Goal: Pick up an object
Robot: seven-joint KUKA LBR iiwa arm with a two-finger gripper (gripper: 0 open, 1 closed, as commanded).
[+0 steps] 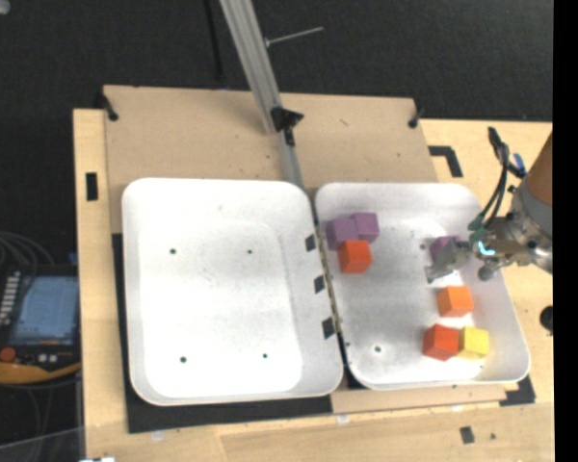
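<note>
Purple block (444, 250) at the hand (459, 261), grip unclear; orange cube (455, 300) just below, right bin (395, 364).

One camera hung fixed above the bench (222, 138), looking down at a slant from some way off. It took in both white bins side by side, the left bin (222, 287) and the right bin (405, 219), with dark floor beyond. The arm (535, 191) entered from the right edge.
</note>
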